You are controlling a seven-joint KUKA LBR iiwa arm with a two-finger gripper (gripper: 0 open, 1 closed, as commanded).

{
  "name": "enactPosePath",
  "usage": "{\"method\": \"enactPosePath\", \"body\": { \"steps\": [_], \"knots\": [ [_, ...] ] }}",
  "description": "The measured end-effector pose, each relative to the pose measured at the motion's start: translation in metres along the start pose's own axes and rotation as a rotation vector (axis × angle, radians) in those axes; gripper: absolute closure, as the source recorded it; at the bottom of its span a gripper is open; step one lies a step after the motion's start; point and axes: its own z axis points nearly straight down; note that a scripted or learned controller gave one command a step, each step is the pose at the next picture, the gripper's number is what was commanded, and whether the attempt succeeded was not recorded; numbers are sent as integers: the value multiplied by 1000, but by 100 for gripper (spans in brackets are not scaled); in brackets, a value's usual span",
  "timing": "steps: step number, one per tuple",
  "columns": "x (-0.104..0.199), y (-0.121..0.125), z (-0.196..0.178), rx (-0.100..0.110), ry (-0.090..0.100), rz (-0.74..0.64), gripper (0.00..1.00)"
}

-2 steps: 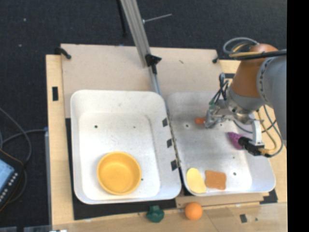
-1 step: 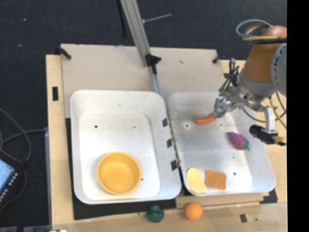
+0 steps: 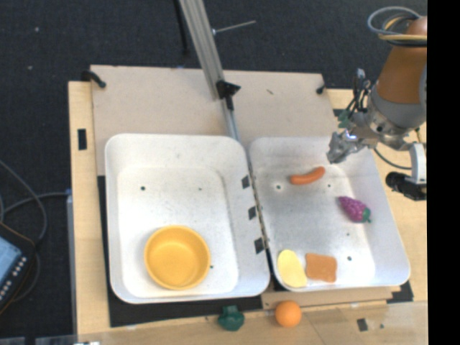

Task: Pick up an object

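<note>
Two white bins [image 3: 129, 157] — tan bench [image 3: 83, 192], dark speckled floor [image 3: 86, 20]

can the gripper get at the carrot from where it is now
Probably yes. The gripper hangs over the right bin's upper edge, just up and right of the carrot, which lies alone on bare floor. The grapes sit well apart, so nothing blocks a short descent.

Matt white plastic bins [image 3: 129, 157], glossy yellow bowl [image 3: 177, 256], wooden bench [image 3: 83, 192]
</note>
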Motion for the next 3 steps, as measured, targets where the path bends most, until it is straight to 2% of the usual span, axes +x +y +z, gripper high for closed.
{"method": "enactPosePath", "body": {
  "steps": [3],
  "knots": [
    [172, 37, -23, 4, 4, -6, 100]
  ]
}}
